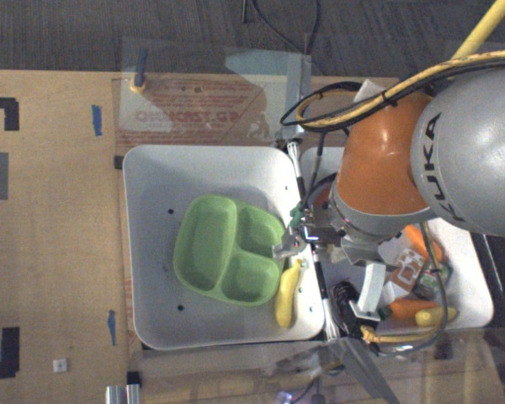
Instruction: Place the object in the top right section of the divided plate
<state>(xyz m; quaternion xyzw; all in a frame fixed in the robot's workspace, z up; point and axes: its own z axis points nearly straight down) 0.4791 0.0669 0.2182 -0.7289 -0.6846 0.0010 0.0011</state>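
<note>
You're at the pick-up step: the gripper [291, 244] hovers at the plate's [227, 249] 3 o'clock rim, just above the banana [287, 293], which lies on the left bin's [151, 175] floor at the plate's 5 o'clock; whether the fingers are spread or pressed together, you cannot tell. Next you'd likely drop onto the banana, grip it, then carry it toward the plate's top right section. Both bins sit on a wooden bench [50, 225], with 1 grey carpet [109, 15] strip at 12 o'clock.
</note>
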